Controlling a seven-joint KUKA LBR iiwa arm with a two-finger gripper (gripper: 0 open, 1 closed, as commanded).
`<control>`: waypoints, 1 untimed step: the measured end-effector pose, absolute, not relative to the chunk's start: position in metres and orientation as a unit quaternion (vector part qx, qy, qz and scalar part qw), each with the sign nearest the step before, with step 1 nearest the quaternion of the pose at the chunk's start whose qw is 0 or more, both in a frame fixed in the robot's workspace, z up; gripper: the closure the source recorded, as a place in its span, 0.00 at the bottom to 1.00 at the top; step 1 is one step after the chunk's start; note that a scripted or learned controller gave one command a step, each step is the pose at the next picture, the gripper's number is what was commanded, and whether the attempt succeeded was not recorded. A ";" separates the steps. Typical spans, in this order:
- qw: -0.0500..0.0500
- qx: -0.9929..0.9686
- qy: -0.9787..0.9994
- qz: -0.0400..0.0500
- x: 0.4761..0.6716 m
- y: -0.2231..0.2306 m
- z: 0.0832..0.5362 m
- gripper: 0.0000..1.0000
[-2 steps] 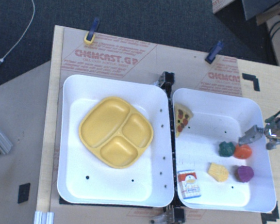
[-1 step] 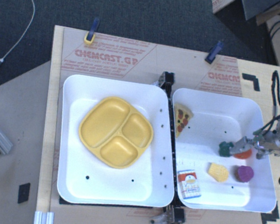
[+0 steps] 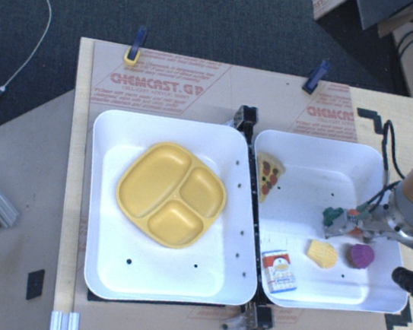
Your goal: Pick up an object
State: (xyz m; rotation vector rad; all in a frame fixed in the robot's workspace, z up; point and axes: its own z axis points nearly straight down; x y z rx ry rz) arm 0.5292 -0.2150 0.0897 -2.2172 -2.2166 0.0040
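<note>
The right bin (image 3: 323, 158) holds several small items. A pizza-slice toy (image 3: 269, 174) leans at its left wall. A small red and white carton (image 3: 279, 271) lies at the front left corner, and a yellow wedge (image 3: 322, 254) and a purple ball (image 3: 361, 256) sit near the front right. A small dark green piece (image 3: 332, 214) sits at the tip of my gripper (image 3: 347, 224), which reaches low into the bin from the right, just above the wedge and the ball. Whether it touches the green piece is too small to tell.
The left bin (image 3: 100, 260) bears a yellow divided plate (image 3: 171, 194) lying flat in its middle. A black divider rail (image 3: 250, 205) runs between the bins. Blue clamps (image 3: 316, 75) sit at the board's far edge, and cables hang at the right.
</note>
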 end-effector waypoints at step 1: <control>-0.001 -0.707 -0.707 0.000 0.531 -0.216 0.104 1.00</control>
